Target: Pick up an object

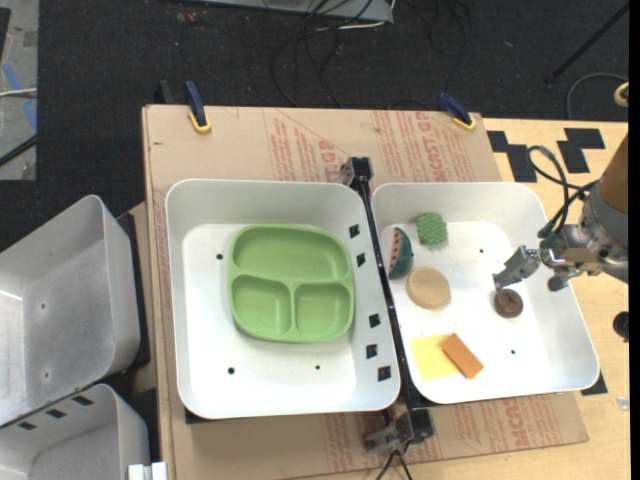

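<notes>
- 2 shallow white bins side by side on the table (260,138), with a black divider between them.
- Left bin (190,298): a green divided plate (292,283) with 3 compartments, lying flat near the middle.
- Right bin (555,353): 5 small things spread across the floor.
- Watermelon-slice toy (400,251) at the left side, close to the divider.
- Green knobbly block (432,229) just right of it, toward the far side.
- Tan round disc (429,288) near the middle, nearer than the green block.
- Yellow flat square (433,358) toward the near side, with an orange block (463,355) touching its right edge.
- Dark brown round piece (509,303) on the right part of the bin floor.
- Gripper (514,272) reaching in from the right, directly above and just beside the brown round piece.
- Fingers: pointing down-left at the brown piece; open or closed cannot be told, and nothing seen between them.
</notes>
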Controlling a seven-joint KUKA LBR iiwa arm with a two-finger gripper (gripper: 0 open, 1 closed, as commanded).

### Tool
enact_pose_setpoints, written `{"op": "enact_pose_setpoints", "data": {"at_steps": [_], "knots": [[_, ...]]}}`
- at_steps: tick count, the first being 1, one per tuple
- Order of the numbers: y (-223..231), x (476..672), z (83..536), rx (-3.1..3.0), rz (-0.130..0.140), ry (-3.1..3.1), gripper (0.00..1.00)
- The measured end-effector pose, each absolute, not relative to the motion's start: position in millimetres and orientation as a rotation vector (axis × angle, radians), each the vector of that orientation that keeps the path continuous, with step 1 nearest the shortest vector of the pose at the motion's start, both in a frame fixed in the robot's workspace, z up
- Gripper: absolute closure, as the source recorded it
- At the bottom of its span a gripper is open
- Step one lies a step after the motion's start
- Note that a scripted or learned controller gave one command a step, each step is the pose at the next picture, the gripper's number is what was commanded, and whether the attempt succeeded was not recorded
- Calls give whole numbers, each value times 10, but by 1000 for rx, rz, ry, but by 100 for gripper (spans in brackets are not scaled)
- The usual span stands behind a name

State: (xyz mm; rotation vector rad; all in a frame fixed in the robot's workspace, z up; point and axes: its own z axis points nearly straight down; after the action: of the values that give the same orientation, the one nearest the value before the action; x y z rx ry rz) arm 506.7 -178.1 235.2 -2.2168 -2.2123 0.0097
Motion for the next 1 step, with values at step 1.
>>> {"op": "enact_pose_setpoints", "data": {"at_steps": [1], "knots": [[-1777,5092,2406,-2220,0,-2223,0]]}}
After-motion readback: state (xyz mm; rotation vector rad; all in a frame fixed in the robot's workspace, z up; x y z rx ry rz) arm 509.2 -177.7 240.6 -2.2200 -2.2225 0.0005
